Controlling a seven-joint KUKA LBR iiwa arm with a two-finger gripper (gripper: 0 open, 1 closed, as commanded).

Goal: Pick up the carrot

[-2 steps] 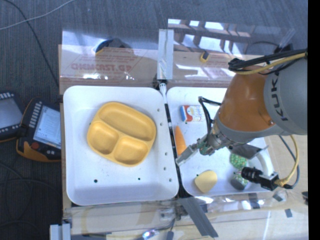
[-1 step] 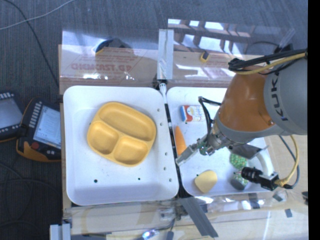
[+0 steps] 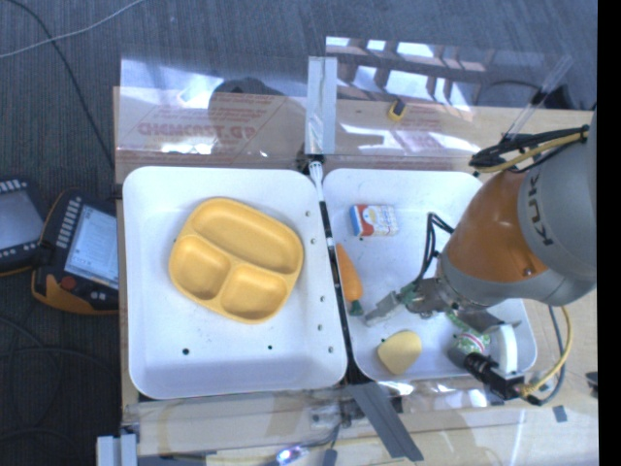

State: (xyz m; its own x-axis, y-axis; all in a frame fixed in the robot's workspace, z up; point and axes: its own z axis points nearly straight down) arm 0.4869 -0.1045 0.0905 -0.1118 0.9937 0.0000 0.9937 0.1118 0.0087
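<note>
Two white bins side by side: left bin point(image 3: 155, 357) well away from the jaws, right bin point(image 3: 408, 187) under them. Grey arm point(image 3: 543, 231) with orange band comes in from the right and hangs over the right bin. Yellow divided plate point(image 3: 236, 257) sits in the left bin, far to the left of the jaws, across the divider. Gripper point(image 3: 388, 306) low in the right bin, pointing left; its jaws look slightly apart with nothing visibly between them, though the view is small and a bit unclear. Carrot point(image 3: 348, 273) lies along the right bin's left wall, orange body with green end nearest the jaws, just left of them and not gripped. Small carton point(image 3: 374, 220) up beyond the jaws. Pale yellow lump point(image 3: 399, 350) just below them, apart.
</note>
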